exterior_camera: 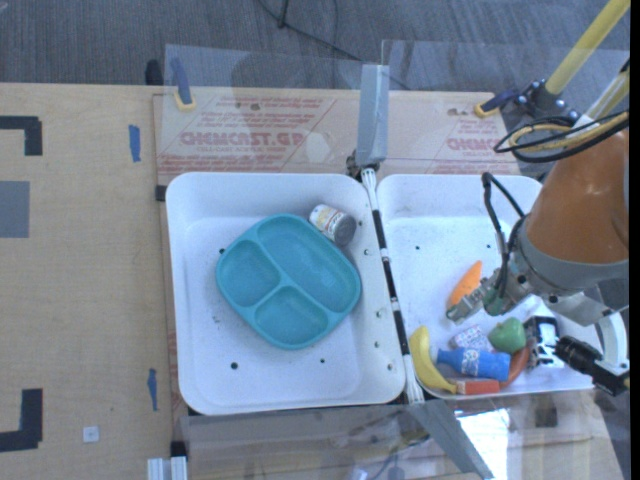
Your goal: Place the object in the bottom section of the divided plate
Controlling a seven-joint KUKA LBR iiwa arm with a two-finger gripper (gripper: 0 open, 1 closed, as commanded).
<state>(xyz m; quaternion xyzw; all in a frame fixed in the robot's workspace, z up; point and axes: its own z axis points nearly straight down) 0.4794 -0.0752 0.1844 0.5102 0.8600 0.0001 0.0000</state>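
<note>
The gripper (478, 303), a grey metal end under the arm's orange band, hangs low over the right bin (430, 218); whether it is clenched or released cannot be told. Just beside it lies a tapered orange carrot (465, 282), and toward the table's near edge sit a knobbly green toy (508, 333), a blue packet (476, 362) and a curved yellow banana (428, 360). Well apart, in the left bin (200, 368), the smooth teal divided plate (288, 280) lies flat, a small silvery can (333, 224) touching its far rim.
</note>
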